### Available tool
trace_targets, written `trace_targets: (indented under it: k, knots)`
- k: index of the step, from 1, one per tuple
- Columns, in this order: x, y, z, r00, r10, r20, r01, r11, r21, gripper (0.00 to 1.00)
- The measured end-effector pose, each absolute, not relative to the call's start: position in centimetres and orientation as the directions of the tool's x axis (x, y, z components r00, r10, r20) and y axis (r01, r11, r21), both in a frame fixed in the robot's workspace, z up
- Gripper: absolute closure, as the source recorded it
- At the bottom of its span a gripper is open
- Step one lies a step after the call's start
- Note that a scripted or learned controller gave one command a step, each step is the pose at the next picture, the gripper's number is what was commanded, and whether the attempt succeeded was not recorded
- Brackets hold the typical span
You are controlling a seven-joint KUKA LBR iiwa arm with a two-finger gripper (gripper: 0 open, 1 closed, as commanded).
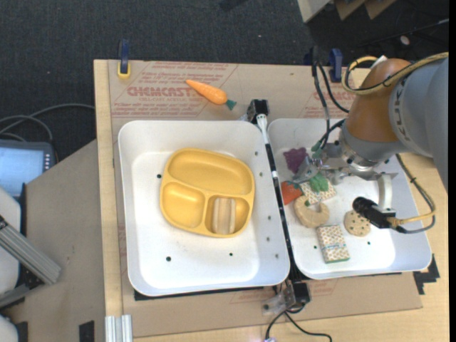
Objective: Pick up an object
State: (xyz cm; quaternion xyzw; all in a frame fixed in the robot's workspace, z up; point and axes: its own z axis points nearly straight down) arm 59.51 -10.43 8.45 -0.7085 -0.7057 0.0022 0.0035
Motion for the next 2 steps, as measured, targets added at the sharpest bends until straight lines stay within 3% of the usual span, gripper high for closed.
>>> trace_targets:
  k: [1, 2]
  knots:
    - [59.9, -10.3, 9.5, 0.002, 1.0, 0.0, 1.0, -0.002, 0.001, 1.0]
    - [53.6, -4.2, 18.9, -0.004, 1.0, 0.003, 1.0, 0.004, -0.001, 1.0]
